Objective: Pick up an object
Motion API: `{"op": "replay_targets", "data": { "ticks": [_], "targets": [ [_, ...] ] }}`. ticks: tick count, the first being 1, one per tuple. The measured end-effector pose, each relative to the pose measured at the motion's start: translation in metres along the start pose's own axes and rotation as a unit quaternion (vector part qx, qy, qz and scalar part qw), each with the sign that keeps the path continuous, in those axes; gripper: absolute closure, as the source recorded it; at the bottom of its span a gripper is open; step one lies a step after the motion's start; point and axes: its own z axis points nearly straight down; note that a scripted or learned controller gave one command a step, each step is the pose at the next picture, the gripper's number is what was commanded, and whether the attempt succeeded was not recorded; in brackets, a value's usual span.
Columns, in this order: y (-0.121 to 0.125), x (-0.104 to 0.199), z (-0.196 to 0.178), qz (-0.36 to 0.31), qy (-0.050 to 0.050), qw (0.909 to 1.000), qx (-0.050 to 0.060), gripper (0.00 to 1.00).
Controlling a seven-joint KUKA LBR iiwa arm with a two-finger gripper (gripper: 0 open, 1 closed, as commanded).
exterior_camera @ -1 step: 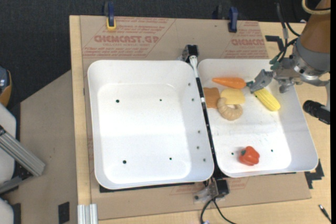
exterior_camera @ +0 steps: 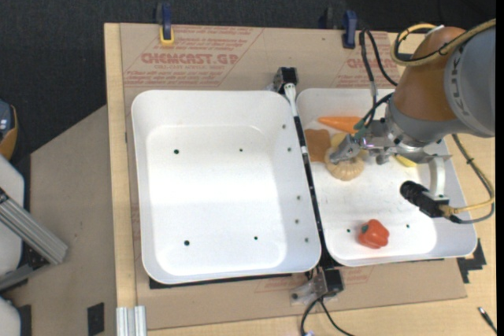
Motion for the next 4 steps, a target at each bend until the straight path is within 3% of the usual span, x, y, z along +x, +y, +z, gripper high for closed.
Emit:
{"op": "replay_targets", "data": {
  "ticks": [1,2,3,4],
  "targets": [
    [0.068,-0.01,0.016,-0.002,0.0,1.0,0.002,0.0],
    [0.066,-0.009,0.003,-0.001,0.0,1.0,0.002,1.0],
    [0.082,-0.076,0.022,0.002,0.003,0.9998,0.018,1.0],
    [0.077,-0.11,0.016,0.001,0.001,1.0,0.007,1.0]
  ]
}}
